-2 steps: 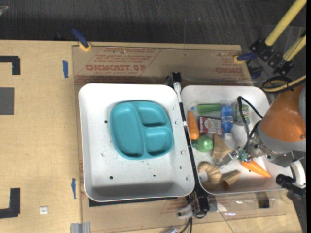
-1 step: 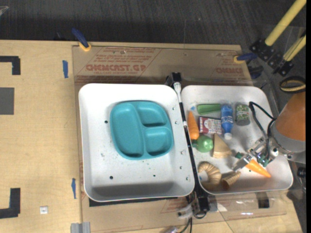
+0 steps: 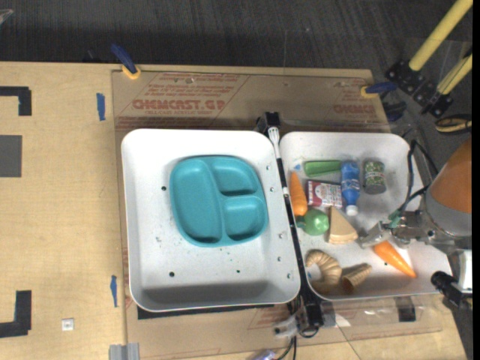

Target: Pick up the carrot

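The carrot (image 3: 394,258) lies in the right bin (image 3: 400,142), near its right front corner, its pointed end aimed toward the right front and its blunt end close to the gripper (image 3: 384,229). The gripper reaches in from the right just above and beside the carrot's blunt end; whether its fingers are wide, narrow or closed on anything cannot be told, and the carrot looks to rest on the bin floor. A second orange piece (image 3: 298,195) lies along the bin's left wall, beside a red carton (image 3: 325,195). Behind these are a green cylinder (image 3: 321,168), a blue bottle (image 3: 349,182) and a small can (image 3: 373,175). A green round item (image 3: 315,222) touches a tan wedge (image 3: 342,229), with brown pastry-like pieces (image 3: 334,268) at the front. The left bin (image 3: 142,223) holds a teal divided tray (image 3: 219,199) on the counter (image 3: 60,201).
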Motion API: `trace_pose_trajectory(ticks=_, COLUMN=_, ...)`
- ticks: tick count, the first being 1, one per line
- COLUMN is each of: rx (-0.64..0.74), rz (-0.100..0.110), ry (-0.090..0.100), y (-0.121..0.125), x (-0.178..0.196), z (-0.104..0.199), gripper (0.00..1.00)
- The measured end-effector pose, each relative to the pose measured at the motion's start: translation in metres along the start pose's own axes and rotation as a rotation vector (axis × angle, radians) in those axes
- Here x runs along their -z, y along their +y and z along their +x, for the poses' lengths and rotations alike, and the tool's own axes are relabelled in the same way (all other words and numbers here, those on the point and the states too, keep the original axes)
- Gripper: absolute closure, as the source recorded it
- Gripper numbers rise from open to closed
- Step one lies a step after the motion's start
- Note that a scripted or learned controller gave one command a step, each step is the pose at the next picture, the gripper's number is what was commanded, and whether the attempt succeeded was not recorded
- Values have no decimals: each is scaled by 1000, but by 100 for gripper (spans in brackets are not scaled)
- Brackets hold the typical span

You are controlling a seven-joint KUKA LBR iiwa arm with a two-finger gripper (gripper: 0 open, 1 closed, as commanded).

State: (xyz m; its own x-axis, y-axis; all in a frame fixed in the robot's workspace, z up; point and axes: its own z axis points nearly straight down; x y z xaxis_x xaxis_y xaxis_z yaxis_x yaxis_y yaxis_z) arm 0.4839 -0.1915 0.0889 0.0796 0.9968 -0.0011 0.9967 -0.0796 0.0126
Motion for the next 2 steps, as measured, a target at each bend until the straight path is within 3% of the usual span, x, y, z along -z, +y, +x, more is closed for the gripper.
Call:
trace_pose_trajectory(ticks=1, rx=1, rz=-7, ry=-5, y=2, x=12, z=-1, gripper=100)
trace_pose_trajectory(ticks=2, rx=29, rz=5, ry=4, y=91, x=91, z=85, gripper=100)
